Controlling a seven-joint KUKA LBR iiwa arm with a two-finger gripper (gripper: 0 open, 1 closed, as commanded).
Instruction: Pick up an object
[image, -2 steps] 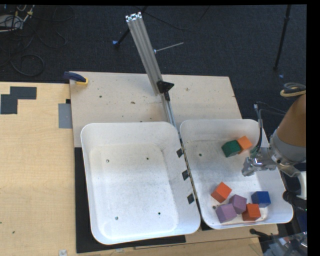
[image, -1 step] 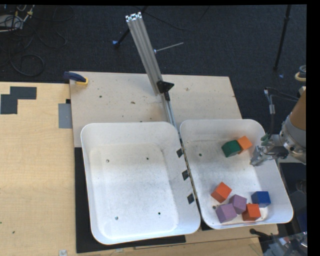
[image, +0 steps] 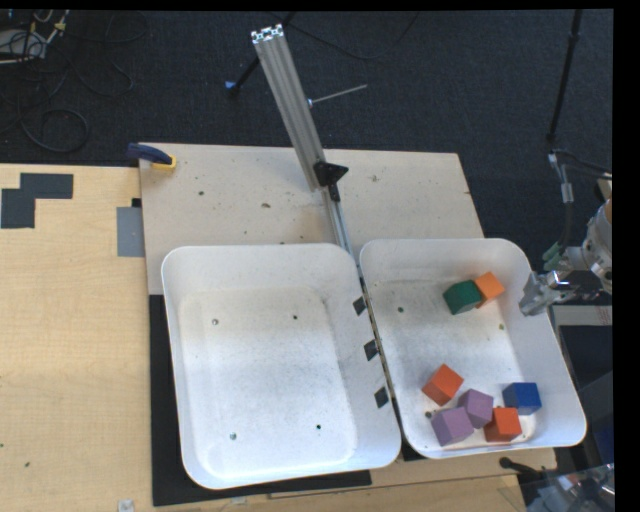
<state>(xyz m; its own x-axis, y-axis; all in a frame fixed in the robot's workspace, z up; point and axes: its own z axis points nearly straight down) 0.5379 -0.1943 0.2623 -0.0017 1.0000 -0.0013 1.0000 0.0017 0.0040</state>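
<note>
A bench seen from above holds two shallow white bins side by side, the left bin (image: 260, 360) and the right bin (image: 470, 345). The gripper (image: 540, 292) sits at the right edge of the scene, just outside the right bin's right rim, at about the height of the bin's upper half; whether it is open or closed cannot be told, and nothing can be seen held in it. All the blocks lie in the right bin. Nearest the gripper, toward the bin's upper right, a green block (image: 463, 296) touches a small orange block (image: 489, 287); both lie to the gripper's left, inside the rim and apart from it. Toward the bin's near right corner sits a cluster: a larger orange block (image: 443, 384), two purple blocks (image: 452, 425) (image: 478, 406) touching each other, a blue block (image: 522, 397), and a red-orange block (image: 505, 424) between the purple pair and the blue one. This cluster lies well apart from the gripper. A slanted aluminium rail (image: 295, 105) rises behind the bins.
</note>
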